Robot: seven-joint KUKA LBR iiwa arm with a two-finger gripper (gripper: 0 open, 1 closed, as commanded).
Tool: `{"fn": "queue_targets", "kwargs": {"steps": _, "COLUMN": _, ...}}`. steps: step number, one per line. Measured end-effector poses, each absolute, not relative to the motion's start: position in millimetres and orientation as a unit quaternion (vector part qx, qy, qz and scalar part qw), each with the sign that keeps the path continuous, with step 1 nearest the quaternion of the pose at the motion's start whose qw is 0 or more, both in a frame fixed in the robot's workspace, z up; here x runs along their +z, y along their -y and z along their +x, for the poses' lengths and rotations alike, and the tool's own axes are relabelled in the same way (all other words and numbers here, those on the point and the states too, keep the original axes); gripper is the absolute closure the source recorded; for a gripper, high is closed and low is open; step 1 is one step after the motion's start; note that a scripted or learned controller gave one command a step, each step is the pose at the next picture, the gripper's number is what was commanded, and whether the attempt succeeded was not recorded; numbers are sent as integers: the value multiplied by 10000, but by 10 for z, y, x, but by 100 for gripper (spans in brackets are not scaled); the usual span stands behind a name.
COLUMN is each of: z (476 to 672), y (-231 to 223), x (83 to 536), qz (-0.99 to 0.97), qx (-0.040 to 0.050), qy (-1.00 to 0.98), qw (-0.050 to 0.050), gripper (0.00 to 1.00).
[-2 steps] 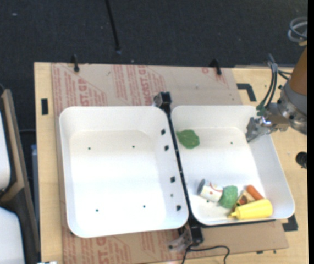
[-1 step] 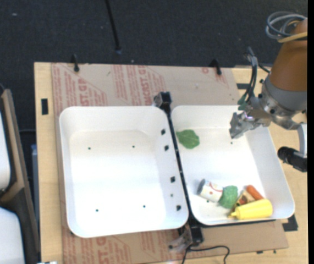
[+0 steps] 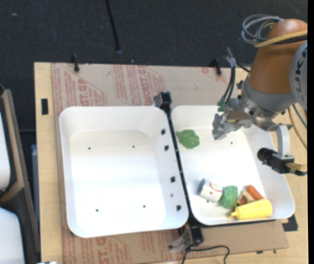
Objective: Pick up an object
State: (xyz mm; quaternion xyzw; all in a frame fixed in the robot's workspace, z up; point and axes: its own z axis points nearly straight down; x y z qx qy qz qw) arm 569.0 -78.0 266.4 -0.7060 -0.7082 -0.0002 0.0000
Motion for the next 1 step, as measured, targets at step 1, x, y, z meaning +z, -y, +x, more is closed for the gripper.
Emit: {"fn": "queue_targets", "kwargs": {"steps": 1, "z": 5821, "y": 301, "x": 2704, "qz": -7058, "qx": -7, "qy": 7084, "qw": 1, "gripper": 100}}
